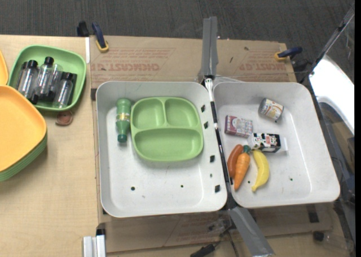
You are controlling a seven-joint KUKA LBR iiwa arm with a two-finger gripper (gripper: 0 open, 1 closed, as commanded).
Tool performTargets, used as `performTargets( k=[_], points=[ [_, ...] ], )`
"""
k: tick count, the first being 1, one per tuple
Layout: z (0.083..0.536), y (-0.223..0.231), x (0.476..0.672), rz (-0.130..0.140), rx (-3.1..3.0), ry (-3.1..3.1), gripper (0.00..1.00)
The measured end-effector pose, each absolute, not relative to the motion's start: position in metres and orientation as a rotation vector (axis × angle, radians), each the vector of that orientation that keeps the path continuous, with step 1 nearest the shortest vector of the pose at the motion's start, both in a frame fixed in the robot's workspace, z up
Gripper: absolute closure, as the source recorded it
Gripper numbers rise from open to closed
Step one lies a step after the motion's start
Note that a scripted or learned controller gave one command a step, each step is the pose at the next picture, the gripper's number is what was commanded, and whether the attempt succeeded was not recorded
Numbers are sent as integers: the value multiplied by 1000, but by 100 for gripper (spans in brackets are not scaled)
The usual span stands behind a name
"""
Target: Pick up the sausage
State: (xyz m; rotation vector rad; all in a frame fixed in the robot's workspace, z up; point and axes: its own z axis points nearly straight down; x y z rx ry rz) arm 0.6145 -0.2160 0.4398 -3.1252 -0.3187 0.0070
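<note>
Camera view from above: two white bins are seen side by side on a sheet of brown cardboard (169,61). The sausage (232,159), reddish-brown, is found in the right bin (316,182), lying against that bin's left wall, near the front.

It is pressed on its right side by a carrot (242,168), which lies alongside it and touches it, with its green top pointed toward the back. A banana (260,170) is laid just beside the carrot, on the side away from the sausage. Behind the banana a small black-and-white carton (267,142) is set on its side, close to the carrot's top. A small pink box (238,125) is placed behind the sausage, apart from it, and a tin can (271,109) is tipped over farther back. The sausage is thus hemmed in by the wall on one side and the carrot on the other, while its top is left uncovered.

The left bin (158,194) is occupied by a green divided plate (167,128) and a green bottle (123,119) laid just beside the plate's left edge.

On the wooden table to the left, a green tray (76,69) filled with small dark-capped bottles (45,79) is seen, and a stack of yellow plates (20,137) is cut off by the picture's edge. The cardboard is held by clamps (287,53) at its back corners.
</note>
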Motion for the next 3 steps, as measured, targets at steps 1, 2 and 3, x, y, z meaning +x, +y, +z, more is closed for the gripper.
performTargets(
  k=[1, 2, 3],
  points=[
    [439, -222, 650, 8, -3125, -321, 100],
    [440, -222, 644, 8, -3032, -817, 100],
    [439, -222, 650, 6, -3112, -425, 100]
  ],
)
